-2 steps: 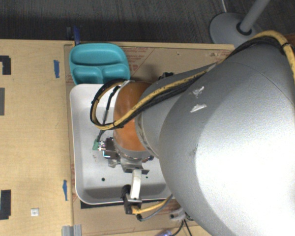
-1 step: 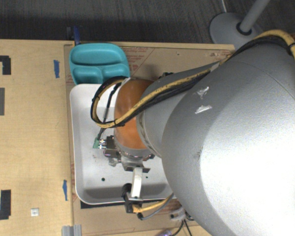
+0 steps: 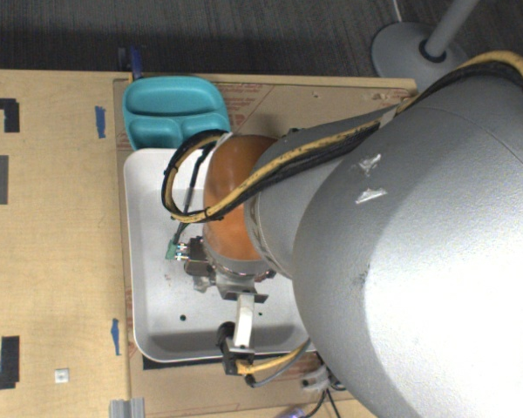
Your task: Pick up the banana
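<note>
Camera view: the grey arm [image 3: 401,233] with its orange band [image 3: 231,198] covers most of the white bin [image 3: 152,259] on the surface [image 3: 52,233]. A teal tray [image 3: 170,111] lies just beyond the bin. Hand state: cannot tell. Banana location: cannot tell.

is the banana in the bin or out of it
Cannot tell. The arm covers most of the white bin, and the banana is not among what shows. A teal tray sits beyond the bin.

Arm [image 3: 418,233]: broad grey casing, smooth and rounded. Orange band [image 3: 231,203] above the wrist. Black and yellow cables [image 3: 270,168] run along the casing and loop out beside the band.
</note>
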Motion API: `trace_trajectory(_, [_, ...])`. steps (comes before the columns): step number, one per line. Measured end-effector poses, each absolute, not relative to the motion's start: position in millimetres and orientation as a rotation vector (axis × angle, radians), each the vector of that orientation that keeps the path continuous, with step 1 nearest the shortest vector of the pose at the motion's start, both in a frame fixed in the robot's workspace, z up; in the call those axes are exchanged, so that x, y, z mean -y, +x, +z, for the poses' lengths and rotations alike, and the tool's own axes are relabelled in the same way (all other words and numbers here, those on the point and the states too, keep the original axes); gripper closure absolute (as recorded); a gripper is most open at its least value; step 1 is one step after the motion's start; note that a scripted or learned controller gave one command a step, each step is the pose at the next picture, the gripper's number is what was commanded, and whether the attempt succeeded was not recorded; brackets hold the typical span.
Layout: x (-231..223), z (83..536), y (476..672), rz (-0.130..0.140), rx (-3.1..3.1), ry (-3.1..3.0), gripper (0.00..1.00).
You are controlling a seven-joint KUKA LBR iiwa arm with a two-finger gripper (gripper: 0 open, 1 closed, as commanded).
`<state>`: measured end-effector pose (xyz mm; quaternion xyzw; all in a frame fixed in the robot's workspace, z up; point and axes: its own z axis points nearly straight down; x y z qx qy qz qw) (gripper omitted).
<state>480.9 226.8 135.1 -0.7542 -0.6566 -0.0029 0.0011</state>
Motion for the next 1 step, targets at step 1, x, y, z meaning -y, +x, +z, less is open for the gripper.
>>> trace_trajectory(1, [-227.0,144.7,481.0,-0.009,2.062,-2.368,1.00])
